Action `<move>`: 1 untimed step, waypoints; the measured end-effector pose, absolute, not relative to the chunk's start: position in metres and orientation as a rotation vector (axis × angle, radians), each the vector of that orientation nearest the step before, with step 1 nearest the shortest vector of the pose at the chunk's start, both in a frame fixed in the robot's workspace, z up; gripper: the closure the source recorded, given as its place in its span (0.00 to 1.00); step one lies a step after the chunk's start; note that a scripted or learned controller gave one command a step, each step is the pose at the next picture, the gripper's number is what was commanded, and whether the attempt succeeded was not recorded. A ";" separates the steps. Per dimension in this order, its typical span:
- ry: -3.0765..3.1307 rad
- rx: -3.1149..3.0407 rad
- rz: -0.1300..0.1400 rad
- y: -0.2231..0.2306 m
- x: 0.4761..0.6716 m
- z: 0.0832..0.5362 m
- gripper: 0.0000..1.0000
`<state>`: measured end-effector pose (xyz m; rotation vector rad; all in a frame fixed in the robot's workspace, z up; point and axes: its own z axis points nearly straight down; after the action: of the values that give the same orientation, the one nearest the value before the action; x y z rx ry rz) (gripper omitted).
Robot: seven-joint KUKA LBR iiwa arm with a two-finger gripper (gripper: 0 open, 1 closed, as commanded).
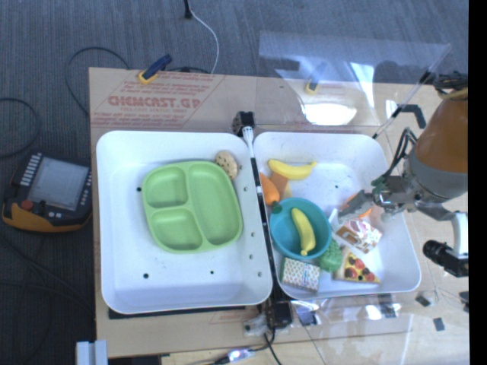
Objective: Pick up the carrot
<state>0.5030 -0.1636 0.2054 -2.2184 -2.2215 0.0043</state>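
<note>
Plainly, the pick is not done: the carrot (267, 188) lies at the left wall of the right bin (396, 268), beside the teal bowl (283, 234), well apart from the tool (378, 196) at the bin's right side. Whether the tool is clenched or released, I cannot tell. Cardboard (156, 102) on the desk reads roughly "CHEMCAST GP".

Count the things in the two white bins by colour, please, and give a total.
Green: 2, the divided plate and a small leafy piece.
Yellow: 2, a banana and a banana in the bowl.
Orange: 1, the carrot.
Blue: 1, the bowl.
Tan: 1, the cookie.
Mixed colours: 3, patterned block, pizza slice, wrapped packet.
Total: 10
</note>
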 end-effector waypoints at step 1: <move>-2.302 -2.149 -0.001 -0.167 0.573 0.253 0.00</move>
<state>0.5728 -0.1675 0.2528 -2.1490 -2.3016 -0.0015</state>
